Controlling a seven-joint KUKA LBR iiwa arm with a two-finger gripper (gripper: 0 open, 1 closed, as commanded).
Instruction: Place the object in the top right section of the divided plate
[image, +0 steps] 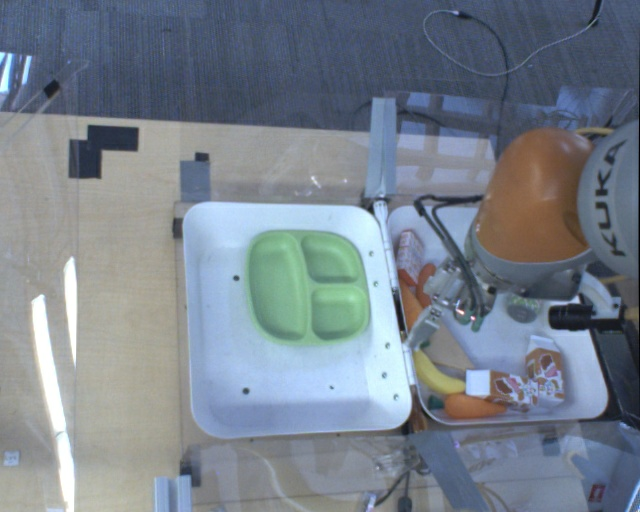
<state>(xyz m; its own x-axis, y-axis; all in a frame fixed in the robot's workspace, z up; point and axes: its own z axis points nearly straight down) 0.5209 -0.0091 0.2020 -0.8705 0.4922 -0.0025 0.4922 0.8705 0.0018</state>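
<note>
On the far left, bare wooden bench (100, 330) with some black tape marks (100, 148) near the top. Next, the left white bin (215, 390), big and shallow. Inside it, a green divided plate (306, 287) lying flat, with one long part on its left and two small parts on its right. Nothing in the top right part of that plate.

Just past the wall between the bins, the right white bin (590, 395), full of play food. A yellow banana (437, 373) near the bottom left corner, an orange carrot (472, 406) under it, a little white block (477, 382) touching the banana's end, and a crinkly snack bag (535, 380) with red and white print beside them. Print on the bag too small to read. More red and orange bits (410, 275) along the bin's left wall, partly hidden.

Above all that, reaching in from the right, the grey arm with its big orange band (535, 195). Bent low over the right bin, wrist pointing down and to the left. Gripper (432, 318) down among the food, just above the banana. Hard to tell whether open or closed, or holding anything.

On the arm's grey side, far right, big letters "KUKA" (612, 205).
</note>
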